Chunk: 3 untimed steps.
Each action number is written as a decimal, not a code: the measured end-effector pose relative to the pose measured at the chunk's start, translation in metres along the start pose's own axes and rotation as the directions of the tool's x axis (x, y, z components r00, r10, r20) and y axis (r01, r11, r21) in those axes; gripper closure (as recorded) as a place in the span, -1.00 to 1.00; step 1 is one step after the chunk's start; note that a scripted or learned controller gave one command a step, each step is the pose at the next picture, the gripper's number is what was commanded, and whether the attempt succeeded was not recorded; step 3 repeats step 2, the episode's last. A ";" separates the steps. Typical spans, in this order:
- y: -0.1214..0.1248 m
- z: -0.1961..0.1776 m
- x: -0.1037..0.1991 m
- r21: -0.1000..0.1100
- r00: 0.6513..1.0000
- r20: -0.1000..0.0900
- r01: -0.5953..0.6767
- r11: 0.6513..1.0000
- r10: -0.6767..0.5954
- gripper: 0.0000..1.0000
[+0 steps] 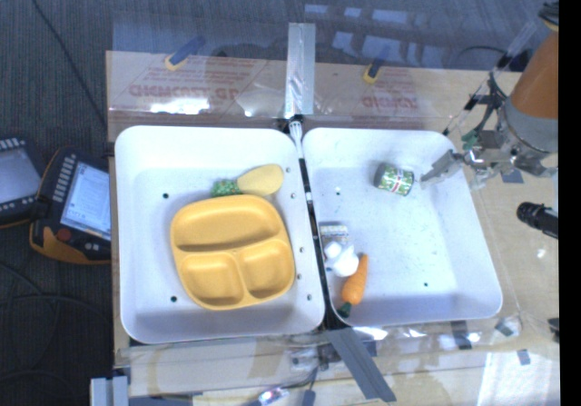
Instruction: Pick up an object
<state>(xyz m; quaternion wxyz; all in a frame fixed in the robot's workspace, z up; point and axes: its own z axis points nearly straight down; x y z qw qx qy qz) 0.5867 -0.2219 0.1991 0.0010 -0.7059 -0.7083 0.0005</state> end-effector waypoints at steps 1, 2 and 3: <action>0.035 0.105 0.022 -0.001 0.974 0.004 0.228 0.974 -0.228 -1.00; 0.082 0.110 0.024 0.005 0.958 -0.001 0.286 0.958 -0.286 -1.00; 0.082 0.110 0.024 0.005 0.958 -0.001 0.286 0.958 -0.286 -1.00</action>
